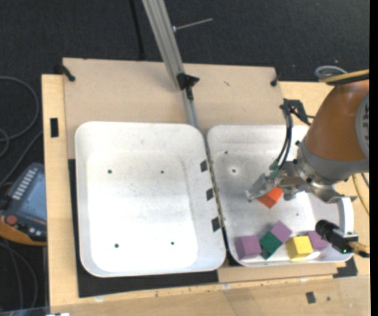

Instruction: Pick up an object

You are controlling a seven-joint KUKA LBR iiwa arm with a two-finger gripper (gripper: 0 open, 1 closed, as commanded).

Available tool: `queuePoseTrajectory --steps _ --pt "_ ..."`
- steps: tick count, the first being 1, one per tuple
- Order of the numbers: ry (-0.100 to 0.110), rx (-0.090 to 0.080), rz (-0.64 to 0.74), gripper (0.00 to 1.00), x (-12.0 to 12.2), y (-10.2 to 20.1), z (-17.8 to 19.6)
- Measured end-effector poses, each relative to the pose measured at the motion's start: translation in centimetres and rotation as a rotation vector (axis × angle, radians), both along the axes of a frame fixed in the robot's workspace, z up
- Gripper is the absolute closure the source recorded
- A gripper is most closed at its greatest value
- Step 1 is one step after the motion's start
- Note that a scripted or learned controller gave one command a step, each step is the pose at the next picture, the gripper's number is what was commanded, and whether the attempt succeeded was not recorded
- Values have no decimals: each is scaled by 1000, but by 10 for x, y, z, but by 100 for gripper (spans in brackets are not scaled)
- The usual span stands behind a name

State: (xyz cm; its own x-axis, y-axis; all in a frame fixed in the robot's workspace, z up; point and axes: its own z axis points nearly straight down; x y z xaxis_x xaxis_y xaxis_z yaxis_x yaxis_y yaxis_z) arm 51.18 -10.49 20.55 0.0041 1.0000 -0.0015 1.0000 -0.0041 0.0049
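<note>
Gripper [265, 191] over the right bin [242, 143] grasps an orange block [270, 197] between its fingers, lifted near the bin's middle. You see purple, green and yellow blocks [274, 241] clustered along the bin's front edge. Watch that hold: it looks to catch one corner, so the block may slip and drop.
</note>
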Motion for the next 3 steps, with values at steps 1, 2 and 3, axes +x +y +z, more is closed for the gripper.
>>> queuePoseTrajectory --steps 1,2,3 --pt "-3 -4 0 0 9 -67 57" --pt "10 2 4 0 13 -53 -83" --pt "-4 -1 11 0 71 -3 -107"
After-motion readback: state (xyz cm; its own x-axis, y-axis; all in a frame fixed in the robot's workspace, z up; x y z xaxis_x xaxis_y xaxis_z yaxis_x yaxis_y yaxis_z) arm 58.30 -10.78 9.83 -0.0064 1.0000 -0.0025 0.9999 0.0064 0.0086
